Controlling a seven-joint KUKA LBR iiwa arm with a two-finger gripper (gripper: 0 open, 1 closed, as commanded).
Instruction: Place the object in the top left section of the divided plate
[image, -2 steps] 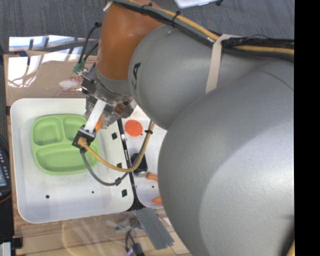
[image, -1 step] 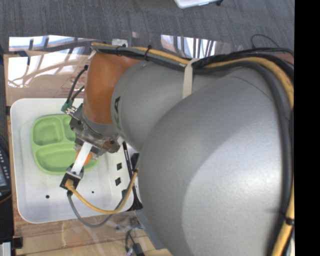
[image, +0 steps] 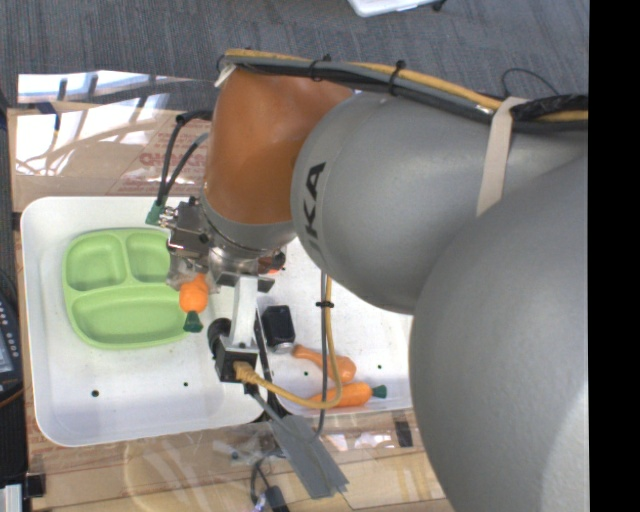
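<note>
- Green divided plate (image: 125, 320) lies in the left white bin (image: 60, 400); take it as the landmark. It has two small sections along its far edge and one long section nearer the camera.
- Just off the plate's right edge, an orange carrot-like object (image: 193, 297) with a green tip hangs under the arm's wrist, over or beside the rim.
- Whether the hand (image: 205, 285) is clamped on that object, or how it is set at all, I cannot tell; the wrist covers it.
- To the right of the plate, well apart, two more orange carrots (image: 340, 380) lie beyond the black fitting and cable.
- Judged step: carry phase, the object brought to the plate but not yet in a section.
- Next move calls for travel leftward across the plate to the far-left small section, then a low release inside its walls.
</note>
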